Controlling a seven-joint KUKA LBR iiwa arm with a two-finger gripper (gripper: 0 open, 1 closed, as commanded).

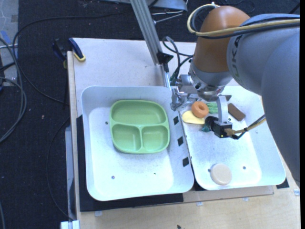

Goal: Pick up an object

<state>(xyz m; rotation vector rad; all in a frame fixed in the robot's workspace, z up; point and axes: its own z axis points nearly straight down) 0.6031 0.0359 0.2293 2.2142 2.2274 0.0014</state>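
My gripper [178, 99] hangs over the far left corner of the right bin [248, 151], close to the wall between the two bins. Just to its right lies an orange ring [200, 109] resting on a pale yellow piece [190, 119]. Beside the ring, a green item [212, 108] is partly hidden by the wrist, and a brown block [236, 112] sits further right. A beige round disc [221, 174] lies near the bin's front edge. I see nothing between the gripper and these objects that shows a hold.
A green divided plate [140, 126] sits in the left bin [100, 166]. A slanted metal rail [145, 23] runs down to the bins' far edge. The arm's grey body covers the right bin's far right side.
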